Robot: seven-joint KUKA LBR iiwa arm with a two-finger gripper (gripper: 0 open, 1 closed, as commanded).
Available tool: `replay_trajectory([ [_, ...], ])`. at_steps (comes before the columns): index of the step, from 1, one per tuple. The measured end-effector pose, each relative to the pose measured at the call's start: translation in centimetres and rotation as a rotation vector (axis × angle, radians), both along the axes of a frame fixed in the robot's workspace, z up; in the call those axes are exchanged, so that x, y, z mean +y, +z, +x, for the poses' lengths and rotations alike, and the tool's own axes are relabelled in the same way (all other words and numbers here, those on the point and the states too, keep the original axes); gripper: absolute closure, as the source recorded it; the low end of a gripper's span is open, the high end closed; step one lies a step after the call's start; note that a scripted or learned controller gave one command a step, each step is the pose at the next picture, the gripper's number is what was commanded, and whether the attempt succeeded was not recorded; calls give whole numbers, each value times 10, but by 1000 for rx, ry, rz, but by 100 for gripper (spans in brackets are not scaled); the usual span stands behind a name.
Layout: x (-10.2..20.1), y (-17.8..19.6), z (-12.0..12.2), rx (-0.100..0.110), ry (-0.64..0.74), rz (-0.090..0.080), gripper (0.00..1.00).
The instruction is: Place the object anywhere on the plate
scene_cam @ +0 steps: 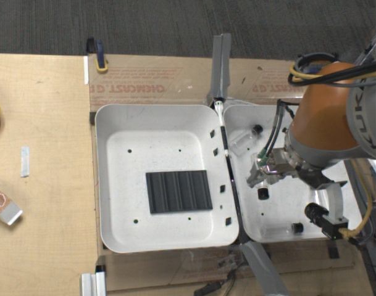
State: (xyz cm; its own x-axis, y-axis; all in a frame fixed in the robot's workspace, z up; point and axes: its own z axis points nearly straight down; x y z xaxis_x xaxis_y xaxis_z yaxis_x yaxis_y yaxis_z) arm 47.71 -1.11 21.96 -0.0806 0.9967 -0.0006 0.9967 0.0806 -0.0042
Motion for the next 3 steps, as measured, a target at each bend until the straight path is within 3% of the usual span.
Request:
replay_trajectory([
  [1, 66, -30, 32, 0, -28, -2, 100],
  [2, 111, -61, 5, 1, -99, -2, 100],
  [3, 120, 41, 1, -1, -199, -3, 100],
])
